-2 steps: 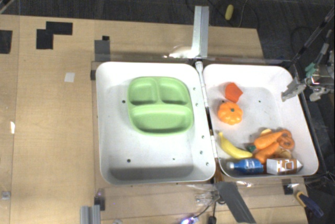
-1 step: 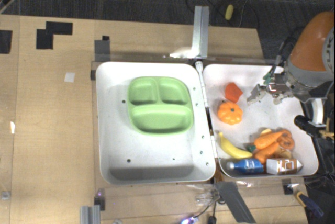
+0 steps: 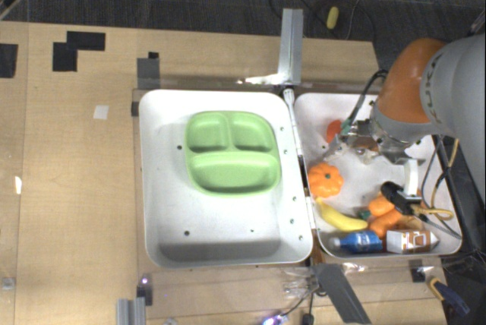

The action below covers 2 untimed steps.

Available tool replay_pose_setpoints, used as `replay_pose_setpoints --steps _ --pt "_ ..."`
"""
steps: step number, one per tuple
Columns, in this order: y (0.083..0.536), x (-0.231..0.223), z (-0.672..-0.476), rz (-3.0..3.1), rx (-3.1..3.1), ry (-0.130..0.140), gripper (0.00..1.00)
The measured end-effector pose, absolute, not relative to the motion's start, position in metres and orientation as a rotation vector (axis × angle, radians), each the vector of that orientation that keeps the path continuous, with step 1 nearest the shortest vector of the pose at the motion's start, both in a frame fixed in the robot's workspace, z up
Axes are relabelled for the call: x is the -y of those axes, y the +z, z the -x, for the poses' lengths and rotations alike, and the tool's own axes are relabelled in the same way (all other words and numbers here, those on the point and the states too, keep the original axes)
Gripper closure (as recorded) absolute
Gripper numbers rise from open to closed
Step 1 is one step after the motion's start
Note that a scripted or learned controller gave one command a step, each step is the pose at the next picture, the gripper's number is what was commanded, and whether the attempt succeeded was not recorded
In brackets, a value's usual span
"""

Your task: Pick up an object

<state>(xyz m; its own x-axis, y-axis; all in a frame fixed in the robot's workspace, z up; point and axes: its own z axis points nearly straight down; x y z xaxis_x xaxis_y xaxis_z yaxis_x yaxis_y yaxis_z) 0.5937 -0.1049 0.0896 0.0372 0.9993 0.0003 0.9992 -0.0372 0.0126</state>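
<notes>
Red is the colour of the small object (image 3: pixel 332 129) that lies closest to the gripper (image 3: pixel 357 140), in the far left part of the right bin (image 3: pixel 363 183). I see only a piece of it, because its right side is covered by the robot's wrist, so I cannot say its shape or what it is. The gripper is just beside it, on its right, low over the bin. From this angle I cannot tell if the gripper is open or closed, and I cannot tell if it touches the red object. On the near side of the red object, close to the bin's left wall, sits a round orange pumpkin (image 3: pixel 325 180), clearly apart from the gripper. Just beyond the pumpkin toward me, a yellow banana (image 3: pixel 339 217) lies at a slant. Along the near wall a blue bottle (image 3: pixel 360 243) lies on its side, and a white carton (image 3: pixel 411 241) with a brownish mark lies next to it on the right. Above these two are some orange pieces (image 3: pixel 383 212), maybe carrots. They are partly covered and too small for me to name with certainty. The grey arm (image 3: pixel 456 88), with its orange band (image 3: pixel 406 84), enters from the right and is cut off by the picture edge. The left bin (image 3: pixel 171 187) holds a green plate (image 3: pixel 231 151) with three compartments, two small ones on the far side and one long one on the near side.
</notes>
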Motion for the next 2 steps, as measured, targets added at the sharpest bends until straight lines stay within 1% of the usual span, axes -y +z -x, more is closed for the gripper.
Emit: replay_pose_setpoints --steps 1,2 --pt "0.091 0.092 -0.532 -1.844 -2.524 0.016 0.0" --pt "0.09 0.088 -0.592 -1.801 -2.556 0.015 0.0"
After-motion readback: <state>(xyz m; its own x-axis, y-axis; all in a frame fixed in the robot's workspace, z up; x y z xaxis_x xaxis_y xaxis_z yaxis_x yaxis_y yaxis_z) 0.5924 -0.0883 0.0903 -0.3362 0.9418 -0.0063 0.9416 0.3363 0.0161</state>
